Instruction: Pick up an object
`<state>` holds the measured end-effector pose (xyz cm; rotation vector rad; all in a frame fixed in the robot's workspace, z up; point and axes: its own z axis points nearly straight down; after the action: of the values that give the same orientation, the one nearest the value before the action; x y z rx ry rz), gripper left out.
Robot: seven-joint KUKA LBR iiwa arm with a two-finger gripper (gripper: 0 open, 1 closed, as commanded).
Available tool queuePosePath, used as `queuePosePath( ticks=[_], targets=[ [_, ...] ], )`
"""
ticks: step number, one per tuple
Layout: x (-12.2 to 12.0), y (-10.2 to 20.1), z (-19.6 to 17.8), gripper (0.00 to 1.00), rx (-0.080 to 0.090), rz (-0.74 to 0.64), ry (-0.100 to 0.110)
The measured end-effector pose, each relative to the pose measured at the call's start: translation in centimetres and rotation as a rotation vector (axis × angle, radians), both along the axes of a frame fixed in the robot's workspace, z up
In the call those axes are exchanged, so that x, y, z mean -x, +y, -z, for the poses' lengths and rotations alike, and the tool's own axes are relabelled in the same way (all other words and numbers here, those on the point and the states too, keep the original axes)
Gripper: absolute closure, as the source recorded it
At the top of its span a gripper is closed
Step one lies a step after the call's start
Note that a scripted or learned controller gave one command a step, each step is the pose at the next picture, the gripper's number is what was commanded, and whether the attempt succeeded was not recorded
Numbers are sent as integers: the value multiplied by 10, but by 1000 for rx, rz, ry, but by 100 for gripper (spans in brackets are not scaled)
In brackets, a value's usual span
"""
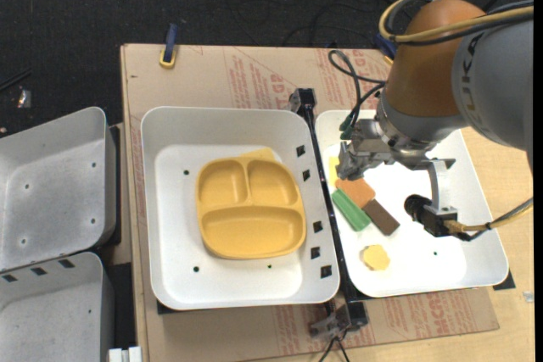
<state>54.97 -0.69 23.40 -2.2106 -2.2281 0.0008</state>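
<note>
Arm (458,72): grey body with orange band, enters from the right edge and hangs over the right bin's far-left part.
Gripper (361,155): low over the right bin, near its left wall; the wrist hides the tips, so whether they are apart, together or clamped on anything cannot be told.
Right bin (475,267): white, shallow, holds the loose objects.
Orange block (356,192): lies just below the gripper, near the left wall, touching or overlapping the green block.
Green block (350,209): elongated, lies slanted beside the left wall, toward the bin's middle.
Brown block (382,217): flat, slanted, just beside the green block on its right.
Yellow piece (375,257): small, rounded, alone toward the bin's near-left part, apart from the other blocks.
Yellow sliver (333,163): a bit of a yellow object at the left wall, mostly hidden by the gripper.
Black part (424,212): dark fitting with a cable, over the bin's centre, right of the brown block.
Left bin (170,267): white, holds one item.
Yellow tray (250,208): three compartments, lies flat at the left bin's centre.
Bench board (229,72): brown, under both bins; blue clip (170,45) at its far-left edge.
</note>
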Motion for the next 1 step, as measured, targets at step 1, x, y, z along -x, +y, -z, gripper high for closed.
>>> queuePosePath(
  ticks=[1],
  targets=[
    [0, 50, -8, 100, 0, 0, -3]
  ],
)
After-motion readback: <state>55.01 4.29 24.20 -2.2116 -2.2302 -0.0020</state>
